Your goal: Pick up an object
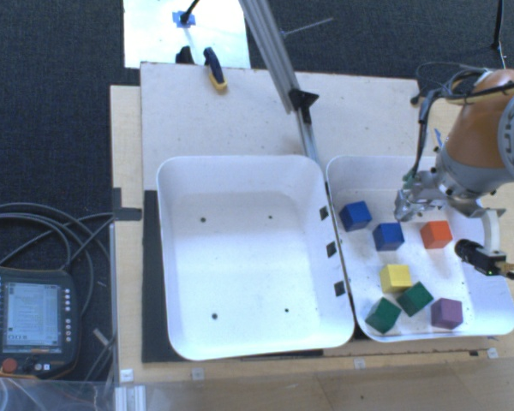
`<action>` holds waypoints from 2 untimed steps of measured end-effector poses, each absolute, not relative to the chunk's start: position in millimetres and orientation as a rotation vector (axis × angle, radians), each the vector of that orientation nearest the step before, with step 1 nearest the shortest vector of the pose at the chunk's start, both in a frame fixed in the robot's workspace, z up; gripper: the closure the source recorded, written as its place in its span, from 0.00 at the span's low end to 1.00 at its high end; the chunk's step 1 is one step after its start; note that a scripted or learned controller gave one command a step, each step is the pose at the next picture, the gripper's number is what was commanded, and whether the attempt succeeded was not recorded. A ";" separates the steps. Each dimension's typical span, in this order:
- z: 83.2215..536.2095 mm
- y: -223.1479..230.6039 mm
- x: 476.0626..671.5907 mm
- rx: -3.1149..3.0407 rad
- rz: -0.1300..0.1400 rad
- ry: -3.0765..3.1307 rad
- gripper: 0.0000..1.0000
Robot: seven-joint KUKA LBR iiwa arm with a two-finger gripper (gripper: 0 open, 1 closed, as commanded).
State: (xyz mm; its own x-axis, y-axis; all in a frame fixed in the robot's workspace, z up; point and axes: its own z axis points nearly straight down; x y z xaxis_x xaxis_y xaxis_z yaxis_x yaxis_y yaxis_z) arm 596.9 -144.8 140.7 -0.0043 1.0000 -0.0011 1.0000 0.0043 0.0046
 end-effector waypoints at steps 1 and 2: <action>188.5 -148.7 591.2 2.215 0.005 2.219 1.00; 251.3 -155.3 589.8 2.212 0.007 2.219 1.00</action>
